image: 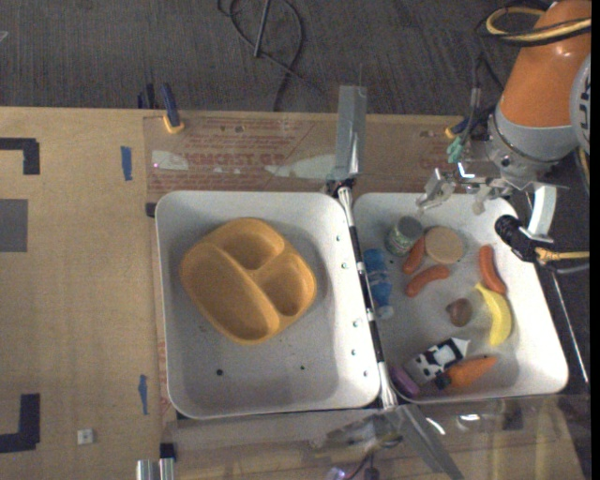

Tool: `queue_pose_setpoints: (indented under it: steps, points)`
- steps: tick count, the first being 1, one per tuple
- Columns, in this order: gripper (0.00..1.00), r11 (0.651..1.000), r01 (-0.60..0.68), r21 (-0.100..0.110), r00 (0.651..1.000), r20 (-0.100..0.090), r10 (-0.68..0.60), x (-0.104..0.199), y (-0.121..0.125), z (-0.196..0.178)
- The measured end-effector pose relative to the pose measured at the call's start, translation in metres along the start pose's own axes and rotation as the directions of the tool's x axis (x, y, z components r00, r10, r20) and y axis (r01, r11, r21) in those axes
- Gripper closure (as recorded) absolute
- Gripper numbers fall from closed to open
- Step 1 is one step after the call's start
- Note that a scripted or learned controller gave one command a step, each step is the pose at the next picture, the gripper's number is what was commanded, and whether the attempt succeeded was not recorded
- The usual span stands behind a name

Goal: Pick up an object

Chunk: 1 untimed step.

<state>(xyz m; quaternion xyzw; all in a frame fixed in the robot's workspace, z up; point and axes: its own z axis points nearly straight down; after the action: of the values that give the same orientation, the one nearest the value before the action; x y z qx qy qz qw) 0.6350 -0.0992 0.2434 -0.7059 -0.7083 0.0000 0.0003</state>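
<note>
Floor: dark grey carpet (112,47) behind the bench, black cables (267,33) lying on it.
Tabletop: pale wood (75,281), with black tape marks (23,155) and blue tape bits (127,161).

- The KUKA arm (548,80) enters at the upper right corner, its bulk seen from above.
- A broad orange band (539,66) wraps the arm just above the wrist; below it sits a grey wrist section (530,136).
- The gripper (461,190) hangs at the lower left of the wrist, its pale metal parts spread sideways.
- Whether the fingers stand apart or together cannot be made out at this angle.
- A yellow cable (516,17) loops beside the top of the arm, and a black fitting (517,234) with a yellow lead juts out below the wrist.
</note>
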Motion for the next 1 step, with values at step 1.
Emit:
queue_pose_setpoints:
  steps: [1]
  points:
    - [0.0, 0.999, 0.037, -0.004, 0.999, 0.001, -0.037, 0.0486, 0.0101, -0.0297]
